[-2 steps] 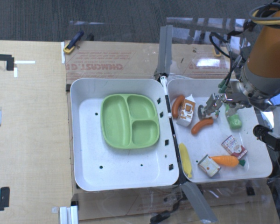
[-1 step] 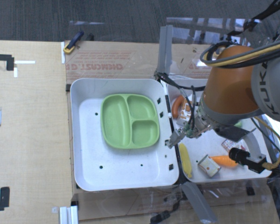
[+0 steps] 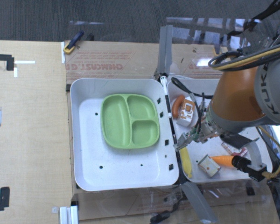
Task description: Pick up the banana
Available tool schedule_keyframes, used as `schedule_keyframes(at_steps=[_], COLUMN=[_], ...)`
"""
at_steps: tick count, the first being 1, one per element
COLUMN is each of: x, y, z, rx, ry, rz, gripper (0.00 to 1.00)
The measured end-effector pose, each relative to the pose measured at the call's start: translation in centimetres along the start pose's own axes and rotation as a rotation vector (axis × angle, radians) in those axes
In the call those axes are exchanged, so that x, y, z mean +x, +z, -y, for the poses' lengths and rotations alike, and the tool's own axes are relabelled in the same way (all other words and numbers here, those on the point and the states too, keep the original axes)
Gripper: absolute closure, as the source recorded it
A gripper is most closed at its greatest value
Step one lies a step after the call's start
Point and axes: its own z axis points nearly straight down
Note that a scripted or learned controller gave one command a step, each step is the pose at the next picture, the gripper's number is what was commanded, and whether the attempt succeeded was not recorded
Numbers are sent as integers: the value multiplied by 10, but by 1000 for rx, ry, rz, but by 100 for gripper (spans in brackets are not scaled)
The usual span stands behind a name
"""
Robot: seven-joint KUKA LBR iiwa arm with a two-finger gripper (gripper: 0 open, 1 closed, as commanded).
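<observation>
Low in the frame, the banana [image 3: 185,163] lies along the right bin's [image 3: 233,178] left wall, long axis running top to bottom. Just above its upper end hovers the gripper [image 3: 194,136]; its grip state, I cannot tell.

Left bin [image 3: 84,139]: white, a few small black dots on the floor. Divided plate [image 3: 129,121] in it: pale green, plain, three compartments. Right bin [image 3: 203,180]: white. Banana [image 3: 185,163] at its 7 o'clock edge: yellow. Carrot [image 3: 222,160] at 4 o'clock: orange. Small block [image 3: 209,166] beside it: tan and grey. Packet [image 3: 184,110] at 10 o'clock: orange and white with print. Arm [image 3: 240,94]: orange band, grey shell with dark lettering, black and yellow cables. Bench [image 3: 28,134]: light wood-tone; brown cardboard [image 3: 112,59] at 12 o'clock with red mirrored lettering. Floor [image 3: 107,8]: dark grey.
</observation>
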Motion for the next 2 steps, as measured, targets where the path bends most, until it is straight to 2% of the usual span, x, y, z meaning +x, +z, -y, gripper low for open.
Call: schedule_keyframes(at_steps=[1, 2], x=[0, -67], y=[0, -1], z=[0, 26], rx=[0, -3], ry=[0, -96], rz=[0, 2], gripper=[0, 0])
